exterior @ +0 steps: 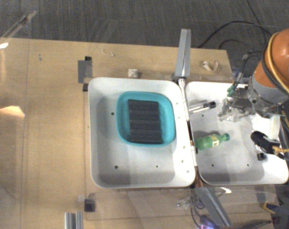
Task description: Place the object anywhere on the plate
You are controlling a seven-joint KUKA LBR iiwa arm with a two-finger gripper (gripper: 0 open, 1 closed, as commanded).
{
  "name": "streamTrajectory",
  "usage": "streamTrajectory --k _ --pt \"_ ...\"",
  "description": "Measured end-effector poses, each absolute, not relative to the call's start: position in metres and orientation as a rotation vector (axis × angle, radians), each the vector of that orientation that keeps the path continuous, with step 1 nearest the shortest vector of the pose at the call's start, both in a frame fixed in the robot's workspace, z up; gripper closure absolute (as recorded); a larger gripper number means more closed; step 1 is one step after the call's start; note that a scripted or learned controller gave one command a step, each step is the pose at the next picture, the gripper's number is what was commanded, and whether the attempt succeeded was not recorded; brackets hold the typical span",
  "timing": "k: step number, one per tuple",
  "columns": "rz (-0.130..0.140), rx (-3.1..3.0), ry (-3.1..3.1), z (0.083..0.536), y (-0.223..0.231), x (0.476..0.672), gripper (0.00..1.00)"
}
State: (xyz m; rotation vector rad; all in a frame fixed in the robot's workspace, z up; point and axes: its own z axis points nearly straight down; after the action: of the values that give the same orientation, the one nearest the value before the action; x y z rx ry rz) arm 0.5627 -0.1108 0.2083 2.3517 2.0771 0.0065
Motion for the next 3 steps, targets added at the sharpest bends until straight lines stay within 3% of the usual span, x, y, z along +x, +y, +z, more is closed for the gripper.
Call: streamTrajectory --k 1,2,3 --pt "0.006 2.136 2.298 0.22 -0.046 0.563 1.0" --pt "0.006 1.888 2.507 0.193 0.034 0.537 1.0" --pt "0.007 1.889 2.506 0.193 0.033 0.537 0.0"
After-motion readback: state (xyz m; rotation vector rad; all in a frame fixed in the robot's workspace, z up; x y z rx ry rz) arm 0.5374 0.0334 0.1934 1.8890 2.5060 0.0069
